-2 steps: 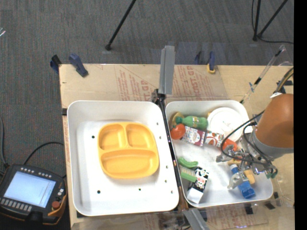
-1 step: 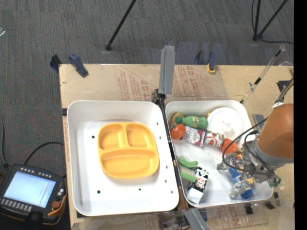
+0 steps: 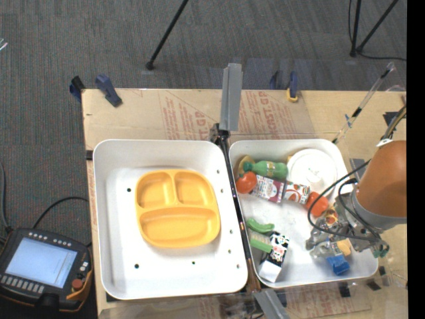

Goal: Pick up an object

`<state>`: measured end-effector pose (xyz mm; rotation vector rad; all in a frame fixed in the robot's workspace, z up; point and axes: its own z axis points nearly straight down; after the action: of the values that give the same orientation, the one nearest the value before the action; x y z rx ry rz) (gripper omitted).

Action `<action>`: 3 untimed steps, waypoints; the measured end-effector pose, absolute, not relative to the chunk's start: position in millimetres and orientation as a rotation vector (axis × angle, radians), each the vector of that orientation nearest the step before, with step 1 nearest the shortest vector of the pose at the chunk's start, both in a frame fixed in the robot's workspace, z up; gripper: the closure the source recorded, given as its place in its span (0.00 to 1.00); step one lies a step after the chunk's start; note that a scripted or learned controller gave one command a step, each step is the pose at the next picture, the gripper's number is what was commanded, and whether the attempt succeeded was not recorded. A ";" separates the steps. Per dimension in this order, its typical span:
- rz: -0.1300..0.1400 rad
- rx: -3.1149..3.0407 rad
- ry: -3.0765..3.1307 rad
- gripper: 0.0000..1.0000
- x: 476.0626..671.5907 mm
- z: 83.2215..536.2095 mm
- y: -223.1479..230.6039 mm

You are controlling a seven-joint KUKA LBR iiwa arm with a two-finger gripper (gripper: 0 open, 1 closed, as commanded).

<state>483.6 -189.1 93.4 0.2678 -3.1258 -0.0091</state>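
— Camera view, what's hard to read?
— The gripper sits low in the right bin, tangled in cables and its own metal parts. I cannot tell how its claw stands, nor whether anything is between it. A small blue block and a yellowish piece lie right under it, partly covered.
— And the arm?
— The orange band is cut off at the right edge.
— What crowds it?
— A red-white carton, a green bottle, a white lid, a cow-print carton and green pieces. A yellow divided tray lies in the left bin.
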 end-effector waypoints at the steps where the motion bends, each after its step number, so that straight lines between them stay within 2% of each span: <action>1: -0.010 0.270 -3.125 0.00 483.6 93.2 -188.5; 2: 0.007 0.229 -3.129 0.00 484.7 87.8 -120.3; 3: 0.051 0.264 -3.143 0.00 534.7 88.6 -105.8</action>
<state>534.7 -105.8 88.6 0.2641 -3.1427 0.0507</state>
